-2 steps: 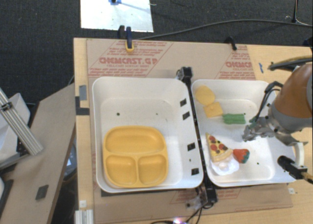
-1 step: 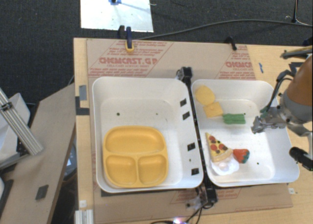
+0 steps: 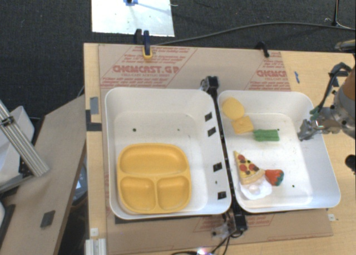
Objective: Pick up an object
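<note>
In the right bin lie several toy foods: a yellow rounded piece, a yellow block, a green piece, a pizza slice, a red strawberry and a white piece. My gripper hovers at the right bin's right rim, right of the green piece and apart from it. Nothing shows between its fingers.
The left bin holds a yellow divided tray. A black divider with clips runs between the bins. A clamp sits at the bench's back edge. Cables cross the floor behind.
</note>
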You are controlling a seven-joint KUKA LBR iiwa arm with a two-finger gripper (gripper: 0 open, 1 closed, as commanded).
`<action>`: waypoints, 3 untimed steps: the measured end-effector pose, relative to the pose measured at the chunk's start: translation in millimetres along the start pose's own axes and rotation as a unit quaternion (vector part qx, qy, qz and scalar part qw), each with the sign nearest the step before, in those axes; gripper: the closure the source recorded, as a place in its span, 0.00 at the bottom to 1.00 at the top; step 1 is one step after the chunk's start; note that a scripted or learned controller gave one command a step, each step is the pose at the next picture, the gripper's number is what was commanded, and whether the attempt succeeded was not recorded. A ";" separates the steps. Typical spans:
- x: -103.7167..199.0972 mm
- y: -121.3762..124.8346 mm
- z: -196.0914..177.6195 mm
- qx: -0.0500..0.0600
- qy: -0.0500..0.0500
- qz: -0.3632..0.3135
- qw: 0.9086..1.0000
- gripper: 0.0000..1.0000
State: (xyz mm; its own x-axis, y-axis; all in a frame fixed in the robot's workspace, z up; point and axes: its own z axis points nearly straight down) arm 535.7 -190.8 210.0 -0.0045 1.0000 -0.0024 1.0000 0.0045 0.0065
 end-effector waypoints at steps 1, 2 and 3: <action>-0.4 1.7 -48.9 0.000 0.000 0.000 1.000 1.00; 61.7 7.1 -48.6 0.002 0.001 -0.003 1.000 1.00; 103.7 17.4 -47.3 0.002 0.001 -0.001 1.000 1.00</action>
State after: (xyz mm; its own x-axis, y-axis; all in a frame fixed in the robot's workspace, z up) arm 552.3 -86.9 257.1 -0.0073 1.0000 -0.0003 1.0000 0.0073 0.0035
